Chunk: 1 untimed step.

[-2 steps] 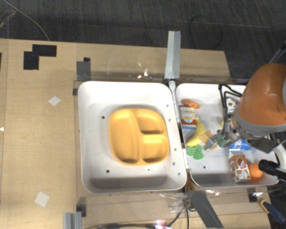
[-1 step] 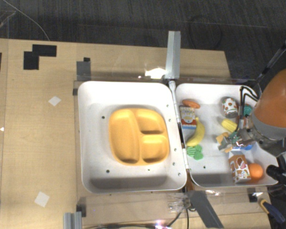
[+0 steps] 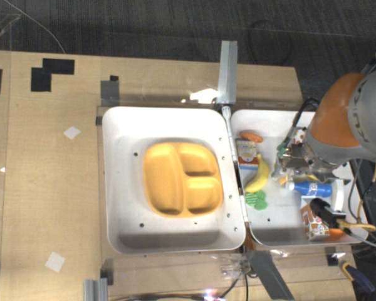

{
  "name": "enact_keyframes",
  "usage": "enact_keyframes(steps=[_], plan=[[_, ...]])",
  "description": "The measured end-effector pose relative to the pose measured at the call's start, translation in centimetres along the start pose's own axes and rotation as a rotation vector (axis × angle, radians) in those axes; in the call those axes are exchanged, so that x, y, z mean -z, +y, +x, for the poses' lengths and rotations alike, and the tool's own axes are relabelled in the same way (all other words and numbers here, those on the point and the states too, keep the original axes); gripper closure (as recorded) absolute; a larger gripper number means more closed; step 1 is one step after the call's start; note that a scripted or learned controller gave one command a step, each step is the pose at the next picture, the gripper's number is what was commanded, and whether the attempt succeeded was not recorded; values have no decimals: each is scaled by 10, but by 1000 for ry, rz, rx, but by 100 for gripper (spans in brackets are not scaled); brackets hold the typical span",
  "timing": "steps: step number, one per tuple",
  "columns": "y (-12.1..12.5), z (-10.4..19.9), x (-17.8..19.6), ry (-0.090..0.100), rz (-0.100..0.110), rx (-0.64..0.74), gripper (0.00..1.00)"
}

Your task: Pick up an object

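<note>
Light wooden bench (image 3: 44, 187) at frame centre, left white bin (image 3: 119, 168) holding a yellow divided tray (image 3: 178, 177), right white bin (image 3: 272, 221) with banana (image 3: 259, 177), green item (image 3: 256, 199), blue bottle (image 3: 312, 188), gripper (image 3: 289, 162) low above bottle, grip state cannot be told.

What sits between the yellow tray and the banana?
In the camera view: the bins' adjoining rims and a small juice carton lie between the yellow tray and banana.
</note>
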<state>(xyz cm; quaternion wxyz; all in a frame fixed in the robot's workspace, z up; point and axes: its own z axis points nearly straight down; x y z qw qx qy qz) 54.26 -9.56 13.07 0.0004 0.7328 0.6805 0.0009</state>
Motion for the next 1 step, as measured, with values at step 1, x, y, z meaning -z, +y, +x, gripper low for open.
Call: enact_keyframes(steps=[1], plan=[[-9, -3, 81, -3, -6, 454, 100]])
